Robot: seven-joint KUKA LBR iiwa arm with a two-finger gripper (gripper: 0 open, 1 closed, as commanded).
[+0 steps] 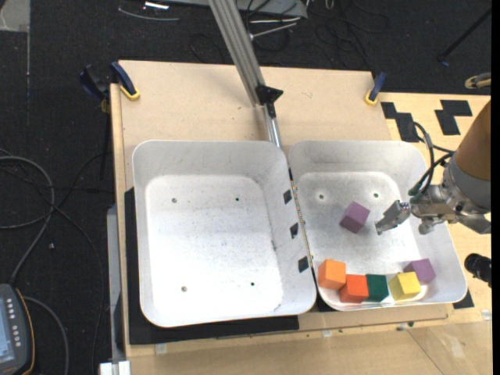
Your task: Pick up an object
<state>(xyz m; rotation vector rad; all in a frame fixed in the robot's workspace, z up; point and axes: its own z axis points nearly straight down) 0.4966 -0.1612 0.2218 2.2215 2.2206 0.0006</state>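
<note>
A purple block [355, 216] sits alone near the middle of the right bin [344, 158], tipped a little on the white floor. Just to its right the gripper [390, 218] hangs low over the same bin, close to the block but not touching it; from where I stand I cannot tell whether the jaws are spread or pressed together, and nothing shows between them. The arm [473, 162] comes in from the right.

Along the near edge of that bin lies a row of blocks: an orange block [333, 273], a red-orange block [356, 287], a green block [377, 287], a yellow block [405, 285] and a second purple block [423, 269], packed close together. The left bin [156, 162] lies beside it on the worktop [195, 100].
</note>
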